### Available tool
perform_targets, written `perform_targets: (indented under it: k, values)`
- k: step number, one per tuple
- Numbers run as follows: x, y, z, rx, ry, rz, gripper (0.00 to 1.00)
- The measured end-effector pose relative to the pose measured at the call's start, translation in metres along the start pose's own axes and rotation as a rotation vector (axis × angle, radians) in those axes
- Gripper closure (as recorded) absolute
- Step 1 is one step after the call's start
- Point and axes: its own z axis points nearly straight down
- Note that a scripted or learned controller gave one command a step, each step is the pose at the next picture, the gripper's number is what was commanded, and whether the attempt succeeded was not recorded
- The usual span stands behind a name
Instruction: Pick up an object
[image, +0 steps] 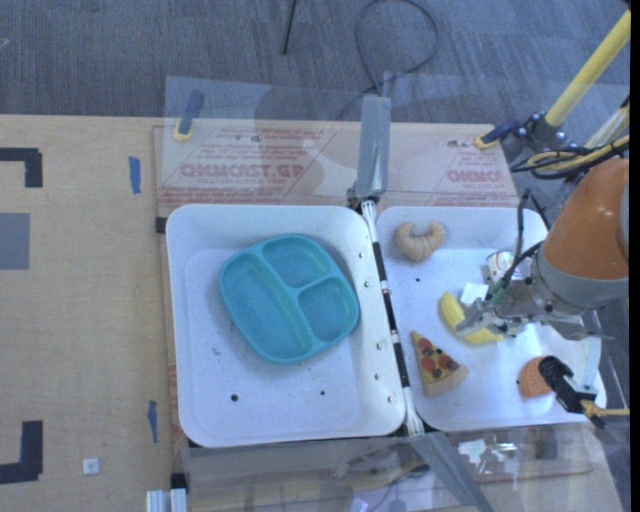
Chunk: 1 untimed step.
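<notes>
One tray (288, 297) (left bin) | one croissant (418, 239) | one pizza slice (437, 362) | pincer (480, 318) at banana (462, 318)

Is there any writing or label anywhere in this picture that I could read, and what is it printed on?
"CHEMCAST GP", in faded red letters, partly blurred so the reading is unsure: on the clear plastic sheet lying behind the left white bin.
A second red print of the same kind, too blurred to read: on the sheet behind the right white bin.
No other text is readable; the teal divided plate bears none.
</notes>
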Motion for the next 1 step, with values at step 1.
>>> perform_targets:
  k: [1]
  values:
    - [0.0208,0.0341,0.0428,-0.010,-0.004,-0.033,0.00]
